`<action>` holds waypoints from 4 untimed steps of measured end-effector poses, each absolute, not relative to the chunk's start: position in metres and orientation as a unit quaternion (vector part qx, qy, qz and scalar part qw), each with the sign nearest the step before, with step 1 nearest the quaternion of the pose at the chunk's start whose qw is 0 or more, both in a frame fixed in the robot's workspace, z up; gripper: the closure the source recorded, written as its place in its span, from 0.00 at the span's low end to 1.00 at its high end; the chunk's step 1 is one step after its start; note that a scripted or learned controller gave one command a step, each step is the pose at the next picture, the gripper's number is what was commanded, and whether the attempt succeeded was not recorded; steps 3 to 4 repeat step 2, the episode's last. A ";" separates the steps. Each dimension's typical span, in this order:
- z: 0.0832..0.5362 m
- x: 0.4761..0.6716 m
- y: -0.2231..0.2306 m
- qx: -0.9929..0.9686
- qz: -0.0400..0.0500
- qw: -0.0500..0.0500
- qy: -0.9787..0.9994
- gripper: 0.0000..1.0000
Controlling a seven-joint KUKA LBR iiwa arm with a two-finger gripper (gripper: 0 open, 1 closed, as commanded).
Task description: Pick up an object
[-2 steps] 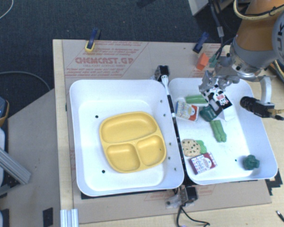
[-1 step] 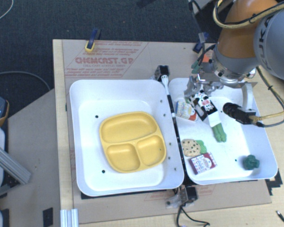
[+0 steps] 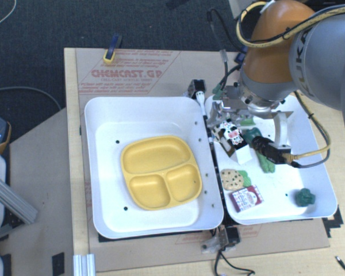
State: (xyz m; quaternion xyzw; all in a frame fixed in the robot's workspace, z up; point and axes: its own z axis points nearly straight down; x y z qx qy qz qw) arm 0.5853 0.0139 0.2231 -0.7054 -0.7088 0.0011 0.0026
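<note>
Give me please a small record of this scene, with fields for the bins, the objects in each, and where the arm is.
left bin: holds a yellow divided tray, three compartments, lying flat
right bin: holds a cookie, a red packet, a dark green lump, a green piece and a black-and-white toy
arm: reaches in from the right, over the far part of the right bin
gripper: low, near the black-and-white toy, by the wall between the bins
grasp: cannot tell
</note>
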 end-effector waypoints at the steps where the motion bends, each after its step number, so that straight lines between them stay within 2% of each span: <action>1: 0.226 0.598 0.039 -0.706 -0.001 0.000 -0.708 1.00; 2: 0.222 0.584 0.050 -0.707 0.001 0.002 -0.708 1.00; 4: 0.222 0.584 0.050 -0.707 0.001 0.002 -0.708 1.00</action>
